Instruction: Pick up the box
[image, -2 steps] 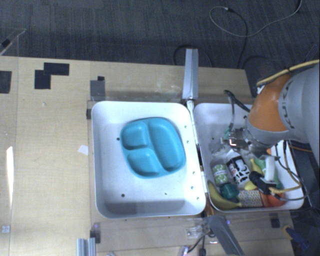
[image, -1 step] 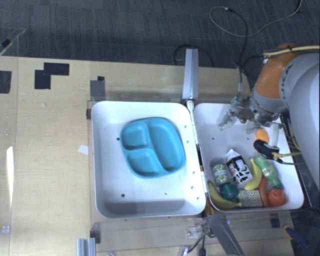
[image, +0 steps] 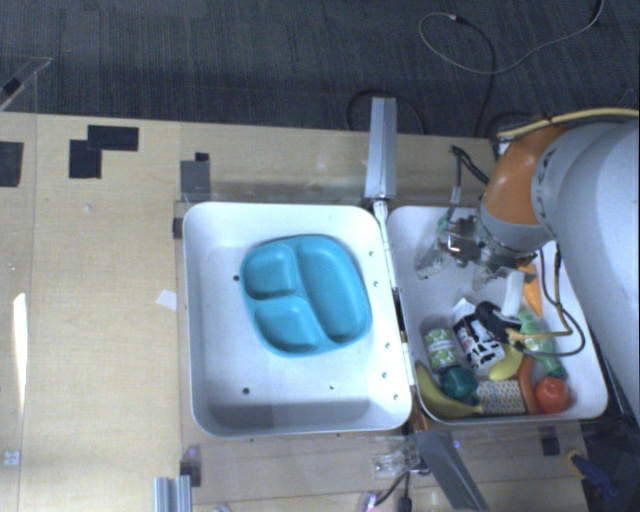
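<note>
Gripper over upper part of right bin, box lower down in clutter; finger state: cannot tell.
Risk: wrong grab or glancing miss. Box jammed against can, banana, tomato at lower right of frame; tight neighbours could snag or get lifted instead.

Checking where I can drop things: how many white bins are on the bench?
2. The left bin holds a blue divided plate. The right bin, touching it, holds a clutter of small items, with the arm reaching in above it.
</note>
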